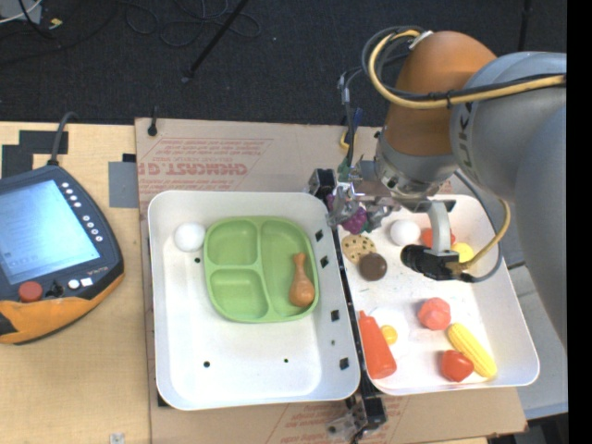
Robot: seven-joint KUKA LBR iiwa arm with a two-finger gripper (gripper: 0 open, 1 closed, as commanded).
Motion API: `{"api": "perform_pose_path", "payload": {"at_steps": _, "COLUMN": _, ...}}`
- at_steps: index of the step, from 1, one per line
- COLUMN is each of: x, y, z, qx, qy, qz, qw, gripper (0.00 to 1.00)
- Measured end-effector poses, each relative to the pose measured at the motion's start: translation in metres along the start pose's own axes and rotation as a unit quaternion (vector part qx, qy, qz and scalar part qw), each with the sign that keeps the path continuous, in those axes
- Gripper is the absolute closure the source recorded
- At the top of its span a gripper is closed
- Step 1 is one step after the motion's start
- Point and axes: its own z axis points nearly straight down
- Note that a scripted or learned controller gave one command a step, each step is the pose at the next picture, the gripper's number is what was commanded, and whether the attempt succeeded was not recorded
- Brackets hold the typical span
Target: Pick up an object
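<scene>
Purple object point(355, 218) sits beneath your gripper point(356, 206), near the cookie point(357, 245). You cannot tell its state. Nothing looks lifted yet.

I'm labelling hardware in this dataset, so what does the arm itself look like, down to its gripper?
The arm is smooth grey with rounded casings and a glossy orange band above the wrist. A yellow and black cable loops over that band. Below sits a grey metal wrist flange, then the gripper, a small cluster of dark and silver parts.

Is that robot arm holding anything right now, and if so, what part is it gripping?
It cannot be told. The end effector sits low over the right bin, at a purple object, but any hold is hidden.
</scene>
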Motion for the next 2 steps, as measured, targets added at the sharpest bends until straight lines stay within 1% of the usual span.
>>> {"api": "perform_pose_path", "payload": {"at_steps": 1, "x": 0.011, "y": -0.006, "z": 0.015, "qx": 0.002, "qy": -0.001, "qz": 0.001, "qw": 1.0, "gripper": 1.0}}
{"api": "perform_pose_path", "payload": {"at_steps": 2, "x": 0.007, "y": 0.001, "z": -0.003, "qx": 0.0, "qy": -0.001, "qz": -0.001, "qw": 1.0, "gripper": 1.0}}
